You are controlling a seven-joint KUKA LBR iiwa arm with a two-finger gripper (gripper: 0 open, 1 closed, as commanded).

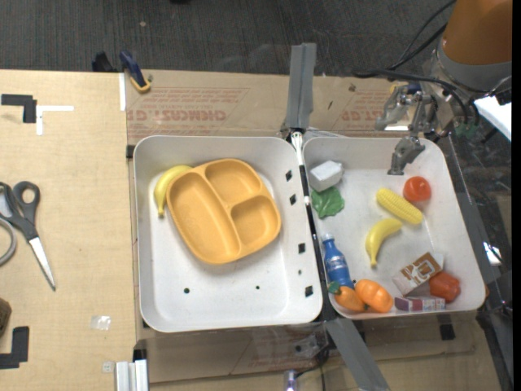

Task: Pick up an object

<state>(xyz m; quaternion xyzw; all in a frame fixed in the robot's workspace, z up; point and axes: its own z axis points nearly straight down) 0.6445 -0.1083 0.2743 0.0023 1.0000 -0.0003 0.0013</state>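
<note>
Bins are set side by side on the bench, and the gripper point(404, 155) is seen hanging over the far edge of the right bin point(466, 218), reached in from the right under the grey arm point(480, 31) with its orange band. Whether anything is clamped cannot be told from this angle, and nothing is seen held beneath it. Just below and right of the gripper a red tomato point(417, 188) is found, with a corn cob point(399, 206) touching it. Further toward the near edge a small banana point(380, 238) is laid. Left of the gripper a white block point(325, 173) rests above a green leaf point(328, 203). Well to the left, in the left bin point(220, 300), a yellow divided plate point(224, 210) is placed with a second banana point(167, 184) at its far side.
</note>
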